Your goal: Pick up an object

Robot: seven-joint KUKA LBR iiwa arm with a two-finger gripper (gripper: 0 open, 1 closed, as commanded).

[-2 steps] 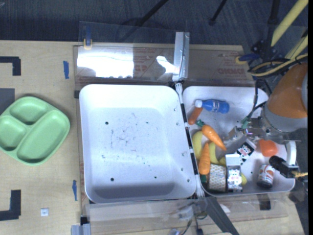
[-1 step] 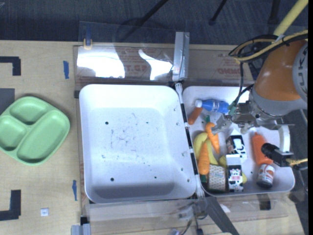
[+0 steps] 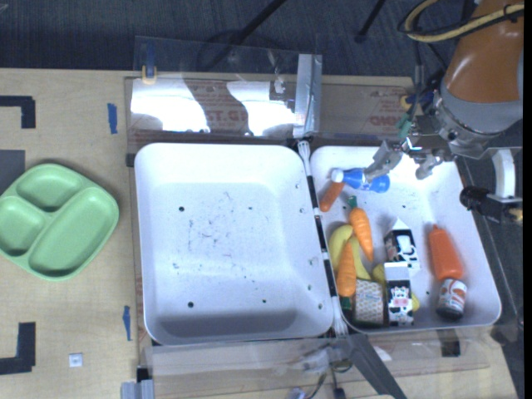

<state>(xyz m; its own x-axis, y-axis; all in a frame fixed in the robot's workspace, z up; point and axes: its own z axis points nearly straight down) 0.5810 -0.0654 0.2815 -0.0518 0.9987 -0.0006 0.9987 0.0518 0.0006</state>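
Clutter filled the right-hand shallow white plastic bin (image 3: pixel 478 302) in the overhead view, and that was where my work lay. My two-finger gripper (image 3: pixel 405 163) hung over the far end of that bin, its grey fingers spread apart with nothing between them. Near the left finger, at the bin's far left corner, lay the small blue bottle with a white cap (image 3: pixel 362 179), and next to it a short orange tube (image 3: pixel 331 195) leaned against the dividing wall. Nearer the camera were the orange plastic carrot (image 3: pixel 360 228), a second orange carrot-like piece (image 3: pixel 346 271) lying across the yellow banana (image 3: pixel 341 241), the black-and-white printed carton (image 3: pixel 401 249), and the orange bottle with a dark cap (image 3: pixel 445 260) along the right side. The left-hand white bin (image 3: pixel 166 169) had no objects in it, and a green divided plate (image 3: pixel 58 220) sat well apart on the bench. By my reckoning the pick was not yet made: I had still to descend, close on something, most likely the blue bottle, and lift.
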